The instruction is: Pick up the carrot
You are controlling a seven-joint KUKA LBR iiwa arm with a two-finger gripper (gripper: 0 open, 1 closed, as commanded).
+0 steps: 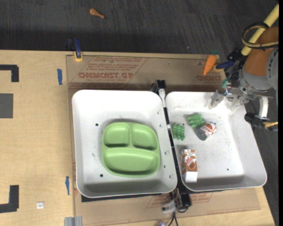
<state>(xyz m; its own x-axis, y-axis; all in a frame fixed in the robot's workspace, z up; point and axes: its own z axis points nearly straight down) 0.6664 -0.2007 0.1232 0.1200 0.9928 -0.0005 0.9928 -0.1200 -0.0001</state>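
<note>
You are looking down at the surface, where two white bins are sitting side by side. The carrot is lying outside both bins, on the brown cardboard behind the right bin, close to its far rim, with the orange body pointing down toward the bin and the small green top at the far end. The arm is reaching in from the right, and its pincer is hanging over the far right part of the right bin. The carrot is therefore lying near the pincer but apart from it, a little farther back and to the left, with the bin rim between them. The fingers are looking slightly spread, with nothing between them. Inside the right bin you are seeing a green leafy toy, a grey and red can-like thing just beside it, another small green piece near the left wall, and a small red and white carton toward the front. The left bin is holding a green divided tray in its middle. A second small orange thing is lying far away on the dark floor at the top, too small to tell what it is.
</note>
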